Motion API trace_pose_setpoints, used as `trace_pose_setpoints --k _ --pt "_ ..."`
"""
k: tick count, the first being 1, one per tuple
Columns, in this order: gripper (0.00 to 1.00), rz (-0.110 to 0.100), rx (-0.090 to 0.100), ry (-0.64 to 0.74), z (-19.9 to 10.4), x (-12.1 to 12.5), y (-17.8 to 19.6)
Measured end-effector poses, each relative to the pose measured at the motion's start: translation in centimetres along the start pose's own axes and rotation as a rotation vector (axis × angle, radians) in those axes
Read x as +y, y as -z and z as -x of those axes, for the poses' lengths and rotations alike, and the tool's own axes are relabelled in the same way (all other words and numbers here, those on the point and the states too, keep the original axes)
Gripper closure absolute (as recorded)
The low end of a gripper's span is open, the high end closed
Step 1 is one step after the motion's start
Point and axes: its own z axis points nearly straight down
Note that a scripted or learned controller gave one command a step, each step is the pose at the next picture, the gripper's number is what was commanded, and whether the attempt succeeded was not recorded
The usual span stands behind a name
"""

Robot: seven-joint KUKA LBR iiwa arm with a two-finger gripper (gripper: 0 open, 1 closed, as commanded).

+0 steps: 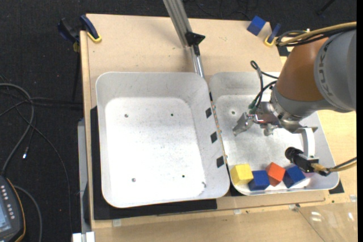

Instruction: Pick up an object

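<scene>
Blocks sit bunched in the right bin [238, 90], at its 6 o'clock edge: yellow block [241, 173], blue block [259, 179], orange block [276, 172], second blue block [294, 176], roughly in a row and touching or nearly so. Gripper [254, 121] hangs over the bin's middle, so the cluster lies at about 5 to 6 o'clock from it, clearly apart. Fingers look spread, with one grey finger pointing toward 8 o'clock; nothing is between them, though the fingertip detail is small and murky. Arm [317, 73], grey with an orange band, comes in from 3 o'clock, covers the bin's 2 o'clock corner and is cut off by the frame edge. Cables and a black fitting cross the bin's 4 o'clock side, partly hiding the second blue block and the rim there. Left bin [113, 85] lies at 9 o'clock from the gripper. Another blue block [257, 24] rests on the bench [136, 42] at 12 o'clock, outside both bins, beside a yellow clamp [271, 38].
</scene>
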Motion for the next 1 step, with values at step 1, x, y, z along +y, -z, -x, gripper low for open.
trace_pose_setpoints --k 1 --pt "0.00 0.007 0.000 -0.001 1.09 -4.69 3.53"
